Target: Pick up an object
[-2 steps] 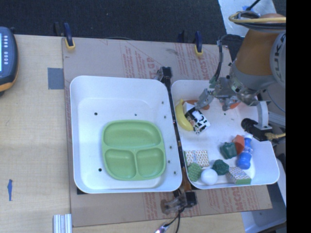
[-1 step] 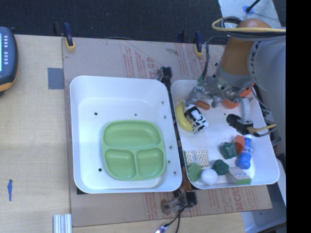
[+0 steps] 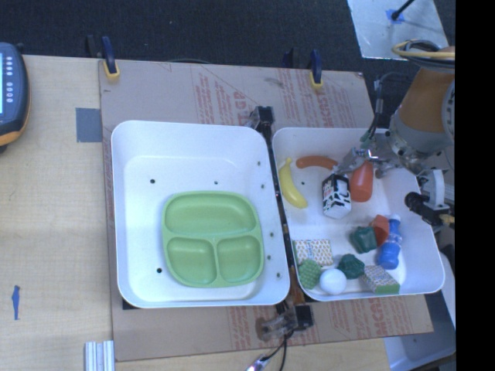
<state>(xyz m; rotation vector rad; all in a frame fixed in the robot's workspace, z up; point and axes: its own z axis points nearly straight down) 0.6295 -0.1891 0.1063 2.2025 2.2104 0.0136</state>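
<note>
In the right white bin (image 3: 433, 273), the gripper (image 3: 363, 161) stands at the upper part, its opening impossible to tell, and the orange-red elongated plastic object (image 3: 361, 182) lies just at its 6 o'clock, long axis running 12 to 6.

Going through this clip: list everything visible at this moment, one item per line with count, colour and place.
Bins: 2, white, side by side on the bench.
Divided plate: 1, light green, in the left bin.
Banana: 1, yellow, right bin, near its left wall.
Sausage-shaped piece: 1, orange, right bin, top.
Cow-pattern cup: 1, black and white, right bin, middle.
Ball: 1, white, right bin, bottom edge.
Blue bottle: 1, blue, right bin, lower right.
Clamps: 2, blue and yellow, top edge of the board.
Claw: 1, grey, over the right bin's top, at an orange-red object.
</note>
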